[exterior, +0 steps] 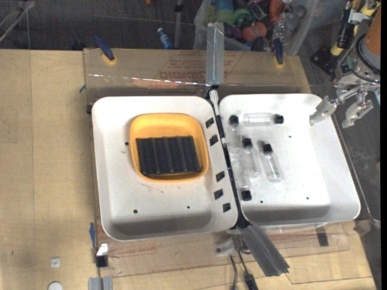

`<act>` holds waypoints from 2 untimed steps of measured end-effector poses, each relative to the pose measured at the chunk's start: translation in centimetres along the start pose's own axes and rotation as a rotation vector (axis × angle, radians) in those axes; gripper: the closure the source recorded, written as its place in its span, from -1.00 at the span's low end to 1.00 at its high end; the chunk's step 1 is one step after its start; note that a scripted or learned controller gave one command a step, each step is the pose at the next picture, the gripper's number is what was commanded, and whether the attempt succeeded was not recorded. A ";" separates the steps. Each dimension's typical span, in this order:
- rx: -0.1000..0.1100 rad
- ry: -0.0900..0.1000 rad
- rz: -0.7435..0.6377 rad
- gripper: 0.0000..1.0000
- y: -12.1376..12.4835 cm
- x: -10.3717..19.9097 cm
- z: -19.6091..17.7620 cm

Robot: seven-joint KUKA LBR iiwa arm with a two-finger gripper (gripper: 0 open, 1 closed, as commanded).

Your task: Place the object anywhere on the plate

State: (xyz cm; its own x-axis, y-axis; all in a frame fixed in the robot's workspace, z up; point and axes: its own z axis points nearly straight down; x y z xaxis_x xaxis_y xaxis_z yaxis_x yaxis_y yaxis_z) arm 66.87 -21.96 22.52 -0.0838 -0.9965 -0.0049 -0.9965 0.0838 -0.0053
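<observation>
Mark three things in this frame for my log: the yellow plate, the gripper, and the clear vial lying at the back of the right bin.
yellow plate [140,125]: camera view, bare back-left rim.
gripper [346,109]: camera view, midway between its fingertips.
clear vial [256,119]: camera view, middle of its transparent body.

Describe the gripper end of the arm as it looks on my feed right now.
The gripper is bare silvery metal, thin angular linkage pieces tapering into pale tips. Above it sits a grey wrist with a patch of orange at the frame's right edge.

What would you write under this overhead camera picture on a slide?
Pincer hovers at the right bin's far corner above clear vials; yellow plate with a black rack waits in the left bin.
</observation>
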 end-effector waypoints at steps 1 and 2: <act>0.000 -0.001 -0.372 -1.00 0.0 0.0 0.6; -0.002 -0.001 -0.720 -1.00 0.1 -1.2 0.8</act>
State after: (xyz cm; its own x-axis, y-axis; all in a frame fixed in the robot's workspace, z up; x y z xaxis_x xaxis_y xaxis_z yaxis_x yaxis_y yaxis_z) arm 66.84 -20.74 21.71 0.5943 -0.8043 -0.0022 -0.8042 -0.5943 -0.0060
